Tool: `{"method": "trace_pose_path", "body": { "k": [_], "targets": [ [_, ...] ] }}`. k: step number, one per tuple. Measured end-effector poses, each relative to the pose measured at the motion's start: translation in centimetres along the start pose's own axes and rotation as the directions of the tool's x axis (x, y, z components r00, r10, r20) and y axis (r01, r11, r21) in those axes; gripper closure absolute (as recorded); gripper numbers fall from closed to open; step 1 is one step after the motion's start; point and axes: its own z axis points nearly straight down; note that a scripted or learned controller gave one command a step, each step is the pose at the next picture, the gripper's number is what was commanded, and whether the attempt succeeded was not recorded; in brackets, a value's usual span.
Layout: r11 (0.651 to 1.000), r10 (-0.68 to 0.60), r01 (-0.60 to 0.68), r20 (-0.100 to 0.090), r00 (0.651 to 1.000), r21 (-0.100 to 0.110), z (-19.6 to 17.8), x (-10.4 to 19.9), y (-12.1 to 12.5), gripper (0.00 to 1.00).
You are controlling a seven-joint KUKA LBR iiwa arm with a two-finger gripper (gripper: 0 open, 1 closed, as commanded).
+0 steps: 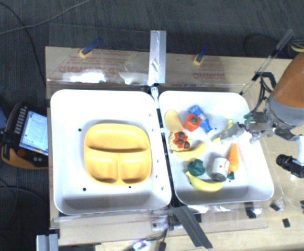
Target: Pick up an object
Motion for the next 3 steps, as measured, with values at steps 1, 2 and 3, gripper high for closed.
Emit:
{"method": "trace_pose_path", "body": {
  "k": [1, 2, 3],
  "targets": [
    [1.000, -0.017, 0.017, -0.006, 1.000, -0.006, 8.6, -1.5, 1.5, 0.00],
    [1.000, -0.018, 0.018, -0.007, 1.000, 0.001, 8.1, -1.5, 1.3, 1.00],
    [0.998, -0.064, 0.064, 0.005, 0.998, -0.001, -3.5, 3.3, 5.1, 1.00]
  ]
}}
